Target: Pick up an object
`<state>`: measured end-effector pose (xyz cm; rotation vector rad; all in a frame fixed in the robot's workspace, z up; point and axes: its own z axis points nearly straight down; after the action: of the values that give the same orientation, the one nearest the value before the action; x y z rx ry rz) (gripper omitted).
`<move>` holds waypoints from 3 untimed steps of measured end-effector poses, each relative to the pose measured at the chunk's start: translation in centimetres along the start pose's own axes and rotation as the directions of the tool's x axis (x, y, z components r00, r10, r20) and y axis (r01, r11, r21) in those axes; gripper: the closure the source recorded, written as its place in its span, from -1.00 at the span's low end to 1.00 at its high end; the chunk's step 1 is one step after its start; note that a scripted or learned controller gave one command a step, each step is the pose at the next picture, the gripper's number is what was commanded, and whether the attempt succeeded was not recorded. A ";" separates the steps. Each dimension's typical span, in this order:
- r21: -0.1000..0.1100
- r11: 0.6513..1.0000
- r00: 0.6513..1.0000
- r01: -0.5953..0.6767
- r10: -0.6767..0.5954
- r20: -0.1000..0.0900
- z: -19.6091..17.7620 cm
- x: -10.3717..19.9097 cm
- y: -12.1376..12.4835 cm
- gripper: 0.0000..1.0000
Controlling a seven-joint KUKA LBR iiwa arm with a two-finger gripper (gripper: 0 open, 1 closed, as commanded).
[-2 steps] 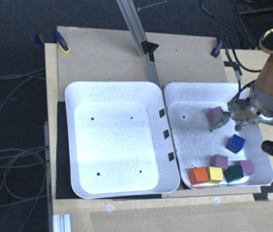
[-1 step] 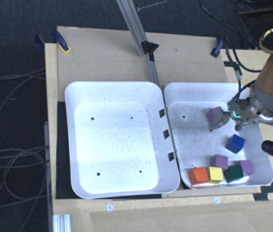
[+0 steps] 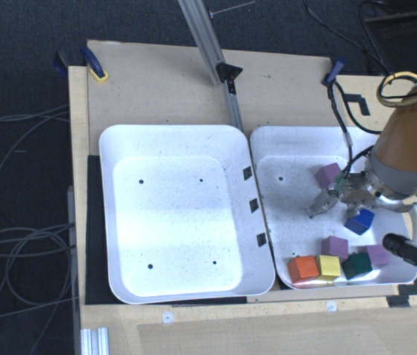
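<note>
Gripper sitting open, holding nothing, mid right bin | blocks crowding near edge: orange block, yellow block

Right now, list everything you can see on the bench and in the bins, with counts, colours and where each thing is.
Bins: 2, white, side by side on the bench; left bin, right bin.
Purple blocks: 3; one in the right bin's upper middle, one above the near row, one at the row's right end.
Blue block: 1, right bin, just below the gripper.
Orange block: 1, near edge of the right bin, left end of the row.
Yellow block: 1, right of the orange one.
Green block: 1, right of the yellow one.
Clamps: 2, blue, at the bench's far corners.
Arm: 1, grey and orange, over the right bin.
Gripper: 1, low in the right bin.
</note>
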<state>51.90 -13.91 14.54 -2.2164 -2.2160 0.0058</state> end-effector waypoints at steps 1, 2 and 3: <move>-0.001 1.000 1.000 0.000 0.000 0.000 4.9 0.1 -0.1 -1.00; -0.010 1.000 1.000 0.001 -0.001 0.001 3.5 0.1 0.1 1.00; -0.014 1.000 1.000 0.002 -0.002 0.004 -1.3 0.2 1.2 1.00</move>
<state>53.08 -13.67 15.88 -2.2230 -2.2279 -0.0057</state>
